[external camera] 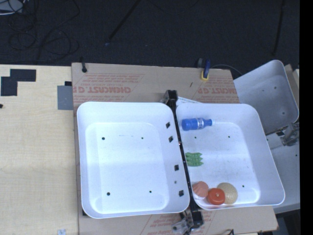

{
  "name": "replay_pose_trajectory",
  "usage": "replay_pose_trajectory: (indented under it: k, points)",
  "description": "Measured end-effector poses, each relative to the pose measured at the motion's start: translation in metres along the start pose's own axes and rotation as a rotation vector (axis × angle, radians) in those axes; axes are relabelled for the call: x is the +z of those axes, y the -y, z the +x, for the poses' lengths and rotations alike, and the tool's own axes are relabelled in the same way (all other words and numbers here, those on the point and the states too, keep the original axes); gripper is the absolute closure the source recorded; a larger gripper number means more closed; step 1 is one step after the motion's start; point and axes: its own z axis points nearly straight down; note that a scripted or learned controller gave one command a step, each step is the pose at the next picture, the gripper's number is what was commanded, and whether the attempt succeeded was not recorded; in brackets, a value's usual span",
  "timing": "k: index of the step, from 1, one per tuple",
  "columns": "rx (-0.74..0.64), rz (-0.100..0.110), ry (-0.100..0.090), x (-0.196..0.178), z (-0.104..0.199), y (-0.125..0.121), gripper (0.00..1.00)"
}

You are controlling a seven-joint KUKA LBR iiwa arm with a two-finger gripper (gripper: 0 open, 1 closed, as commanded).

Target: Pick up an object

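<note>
One camera hangs above the bench (34, 146), fixed, looking down at a slant so the far edge of the scene runs off into dark carpeted floor (146, 23) at the top of the view. It sits far enough back to take in both white bins whole: the left bin (83, 131) near the middle of the frame, the right bin (266, 151) toward the right side. The cardboard sheet (127, 84) under them shows at the far and near edges.
</note>
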Motion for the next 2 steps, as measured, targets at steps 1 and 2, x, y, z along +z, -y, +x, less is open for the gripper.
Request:
replay_pose_trajectory:
  k: [1, 2]
  points:
    - [0.001, 0.001, 0.000, 0.0036, 0.0001, -0.0001, 1.00]
    - [0.003, 0.001, 0.000, 0.0085, 0.0004, -0.0004, 1.00]
